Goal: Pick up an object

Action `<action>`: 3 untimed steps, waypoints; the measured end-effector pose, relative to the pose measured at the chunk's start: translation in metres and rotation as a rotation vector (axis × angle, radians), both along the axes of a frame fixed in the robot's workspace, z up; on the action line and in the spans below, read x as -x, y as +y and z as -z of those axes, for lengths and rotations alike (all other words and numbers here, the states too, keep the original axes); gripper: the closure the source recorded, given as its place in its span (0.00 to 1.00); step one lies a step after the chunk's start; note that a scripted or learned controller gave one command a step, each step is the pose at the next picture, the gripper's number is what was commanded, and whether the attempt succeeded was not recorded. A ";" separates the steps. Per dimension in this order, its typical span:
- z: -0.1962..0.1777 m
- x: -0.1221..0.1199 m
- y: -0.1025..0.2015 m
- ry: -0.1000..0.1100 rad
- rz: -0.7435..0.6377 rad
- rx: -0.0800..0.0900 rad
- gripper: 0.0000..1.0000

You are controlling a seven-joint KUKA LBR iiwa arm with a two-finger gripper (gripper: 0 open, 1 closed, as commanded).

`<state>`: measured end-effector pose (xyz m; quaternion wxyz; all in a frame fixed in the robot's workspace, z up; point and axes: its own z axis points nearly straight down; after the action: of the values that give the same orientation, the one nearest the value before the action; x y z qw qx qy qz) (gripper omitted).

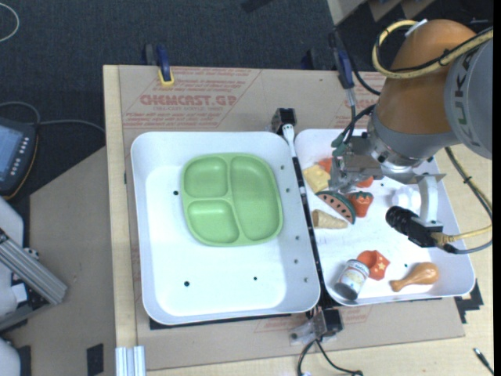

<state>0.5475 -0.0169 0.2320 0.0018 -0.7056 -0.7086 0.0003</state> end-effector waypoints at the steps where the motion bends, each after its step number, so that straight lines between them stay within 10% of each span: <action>1: 0.011 0.008 0.021 0.001 0.002 0.001 1.00; 3: -0.002 0.017 0.014 -0.003 0.005 0.002 1.00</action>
<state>0.5302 -0.0034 0.2339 -0.0001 -0.7072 -0.7070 -0.0002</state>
